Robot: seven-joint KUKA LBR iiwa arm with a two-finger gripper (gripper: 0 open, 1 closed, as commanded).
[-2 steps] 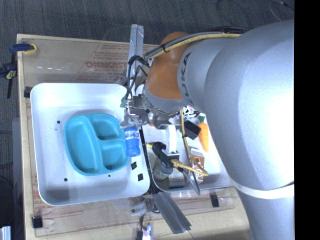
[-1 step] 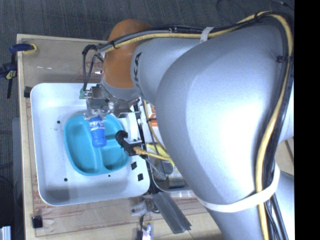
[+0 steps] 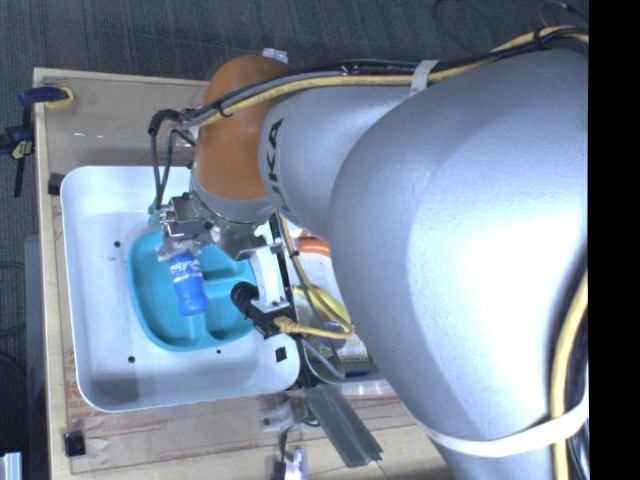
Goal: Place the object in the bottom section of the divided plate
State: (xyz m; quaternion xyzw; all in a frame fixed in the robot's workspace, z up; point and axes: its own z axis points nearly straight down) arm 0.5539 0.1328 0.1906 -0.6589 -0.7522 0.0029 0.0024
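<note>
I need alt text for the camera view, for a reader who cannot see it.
A large grey robot arm reaches from the right over a white bin that holds a blue divided plate. Its gripper is above the plate, where a small blue object is seen.

You saw a glossy turquoise plastic plate [image 3: 160,313] in a smooth white plastic bin [image 3: 95,268] on a matt wooden bench [image 3: 110,118].

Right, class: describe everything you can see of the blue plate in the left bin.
The blue plate is a turquoise, plastic-looking dish with rounded corners and a raised rim. It lies flat on the floor of the left white bin, towards its right half. A small blue bottle-like object sits over its middle, under the hand. The arm covers the plate's upper right part, so its dividers cannot be made out.
</note>
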